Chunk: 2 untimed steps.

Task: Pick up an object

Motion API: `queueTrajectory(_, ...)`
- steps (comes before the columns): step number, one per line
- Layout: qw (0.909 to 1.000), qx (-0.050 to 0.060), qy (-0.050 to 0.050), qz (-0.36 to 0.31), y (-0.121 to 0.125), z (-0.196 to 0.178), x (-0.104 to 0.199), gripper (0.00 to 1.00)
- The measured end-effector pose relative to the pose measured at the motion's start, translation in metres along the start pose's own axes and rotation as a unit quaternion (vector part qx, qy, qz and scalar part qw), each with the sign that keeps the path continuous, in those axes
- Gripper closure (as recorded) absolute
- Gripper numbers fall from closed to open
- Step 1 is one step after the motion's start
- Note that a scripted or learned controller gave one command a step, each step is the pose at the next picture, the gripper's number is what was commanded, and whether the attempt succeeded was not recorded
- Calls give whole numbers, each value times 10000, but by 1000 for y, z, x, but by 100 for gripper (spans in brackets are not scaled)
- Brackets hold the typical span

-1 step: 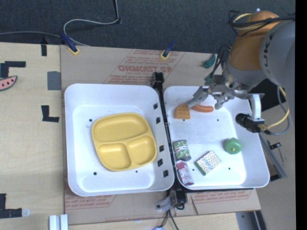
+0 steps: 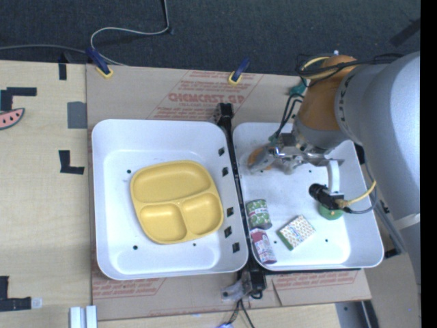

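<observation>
Pale wood bench (image 2: 41,203), cardboard sheet (image 2: 198,98) on top, 2 shallow white bins side by side on it; dark floor (image 2: 273,12) beyond far edge. Gripper (image 2: 272,157) low in upper-left part of right bin (image 2: 355,244), near the divider btwn bins, pointing toward view's left. Grip state: can't tell from this angle. Small brown item (image 2: 257,157) sits right at gripper tip, touching or just beside it; whether it's actually held, can't tell. Arm (image 2: 382,115) comes in from view's right, grey, w/ orange band (image 2: 321,108) above wrist, covering bin's upper-right corner. Further out in same bin, nearer the front: green can (image 2: 258,214) by the divider, red can (image 2: 263,246) just in front of it, close or touching. Patterned box (image 2: 295,232) lies flat and askew, just right of both cans, apart from gripper. Left bin (image 2: 109,142) holds 1 yellow plate (image 2: 177,200), 3 compartments, lying flat approx mid-bin. At sheet's far edge, 2 yellow clips: 1 at left (image 2: 101,65), 1 near centre (image 2: 239,72). Thin cable (image 2: 136,31) loops across floor above left clip.
</observation>
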<state>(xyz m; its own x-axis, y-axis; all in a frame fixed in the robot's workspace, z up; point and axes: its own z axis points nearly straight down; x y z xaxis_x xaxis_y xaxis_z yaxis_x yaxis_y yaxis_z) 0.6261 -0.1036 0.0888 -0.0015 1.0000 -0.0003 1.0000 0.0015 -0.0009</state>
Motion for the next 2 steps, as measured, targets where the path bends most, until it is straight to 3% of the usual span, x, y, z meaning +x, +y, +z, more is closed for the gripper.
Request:
queueTrajectory(1, 10000, 9, 4, -3, -1, -9, 0, 100)
queueTrajectory(2, 10000, 9, 4, -2, -1, -9, 0, 0)
